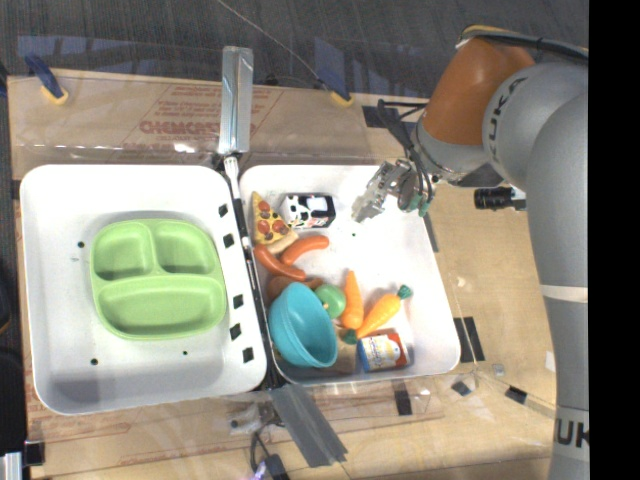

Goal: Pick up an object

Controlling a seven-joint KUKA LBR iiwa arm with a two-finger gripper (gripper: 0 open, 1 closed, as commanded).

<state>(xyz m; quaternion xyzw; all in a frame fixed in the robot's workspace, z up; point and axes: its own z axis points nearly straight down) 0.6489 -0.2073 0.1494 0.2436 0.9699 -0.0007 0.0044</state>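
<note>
Well, the grey arm [545, 118] leans in from the right over two white bins on the counter [480, 268]. The left bin [50, 368] holds a green divided plate [157, 276]. The right bin [430, 338] is crowded along its near and left side: a blue bowl [302, 326], a sausage [292, 253], a carrot [380, 310], a pizza slice [265, 218], a black-and-white carton [307, 209] and a small can [383, 351]. The tool [372, 206] hangs over the bin's far right corner, right of the carton and apart from it, its fingers slightly spread with nothing between them.
</note>
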